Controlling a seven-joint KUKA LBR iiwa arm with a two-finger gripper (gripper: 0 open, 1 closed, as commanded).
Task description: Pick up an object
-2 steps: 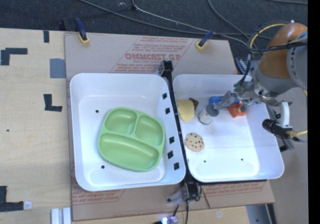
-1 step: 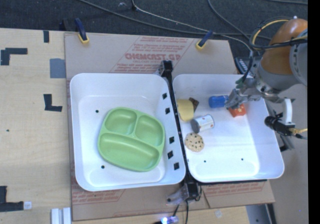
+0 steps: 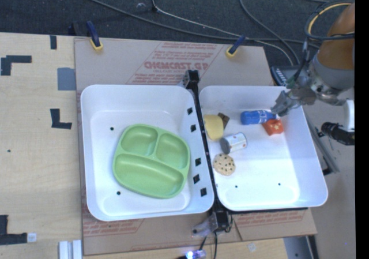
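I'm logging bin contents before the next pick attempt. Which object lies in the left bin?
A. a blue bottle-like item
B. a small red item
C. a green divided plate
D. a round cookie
C: the green divided plate lies alone in the left bin, while the blue item, cookie and red item all sit in the right bin.

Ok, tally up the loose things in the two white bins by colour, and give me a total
Green: 1, the divided plate in the left bin
Yellow: 1, the piece by the divider
Blue: 1, the item near the tool
Red: 1, the small block
Silver-grey: 1, the small can
Tan: 1, the cookie
Total: 6
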